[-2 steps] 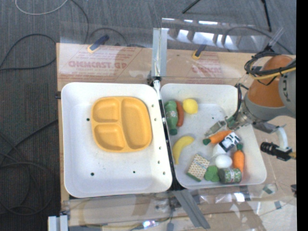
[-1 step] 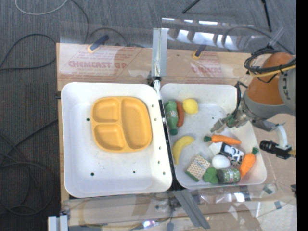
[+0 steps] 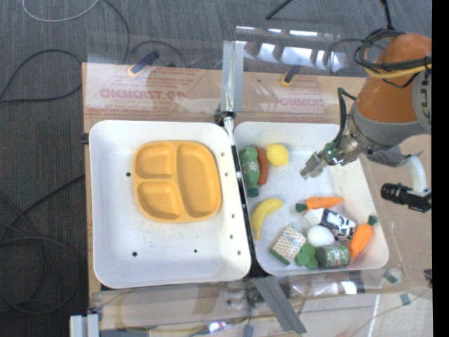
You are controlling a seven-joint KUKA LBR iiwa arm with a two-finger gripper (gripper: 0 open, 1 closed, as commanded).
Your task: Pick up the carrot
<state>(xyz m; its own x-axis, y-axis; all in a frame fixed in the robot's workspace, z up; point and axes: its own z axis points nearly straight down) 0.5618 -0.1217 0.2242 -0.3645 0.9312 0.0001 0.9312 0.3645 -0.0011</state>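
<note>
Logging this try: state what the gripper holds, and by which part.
Nothing. The gripper hangs over bare floor in the right bin, with no object between its fingers. Both carrots lie untouched below it.

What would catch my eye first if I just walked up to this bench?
Probably the yellow divided plate, sitting alone in the left bin. Next, the pile of toy food in the right bin: two carrots, a banana and a lemon among others. Above them hangs the gripper on the robot's arm, reaching in from the right.
</note>
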